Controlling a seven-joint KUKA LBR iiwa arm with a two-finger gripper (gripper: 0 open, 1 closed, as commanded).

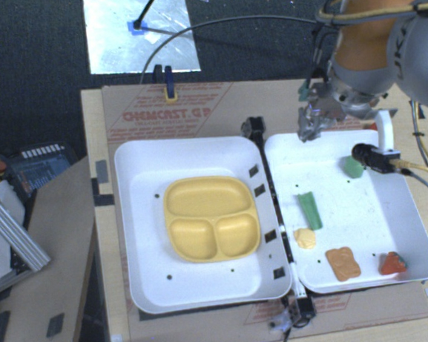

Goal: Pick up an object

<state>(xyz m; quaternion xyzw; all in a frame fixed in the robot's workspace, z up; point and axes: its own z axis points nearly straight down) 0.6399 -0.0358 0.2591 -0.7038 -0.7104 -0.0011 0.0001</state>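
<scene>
So the gripper (pixel 310 126) is sitting up over the far rim of the right bin (pixel 411 209), near that bin's far-left corner, and it's too small and dark for me to tell what the claw is doing, so I'm not going to guess. Nothing is visibly between it, so I wouldn't call anything grabbed.

All the pickable stuff is in the right bin: a green stick (pixel 309 210) around the middle-left, a pale yellow piece (pixel 305 237) just beside its near end, an orange toast-looking thing (pixel 343 263) toward the near edge, a red piece (pixel 392 263) in the near-right corner, and a green round thing (pixel 353 167) toward the far side, touching or just beside some black fitting (pixel 373 158). The left bin (pixel 140 225) has a yellow divided tray (pixel 207 219) in it.

What I'd worry about:
- dropping straight down from here likely means hitting the rim or bare bin floor, since nothing lies under the claw
- stick and yellow piece are so close that a grab could nudge one and miss both
- the red piece is tucked into a corner, so the wall could block a finger
- flat toast probably slips out
</scene>
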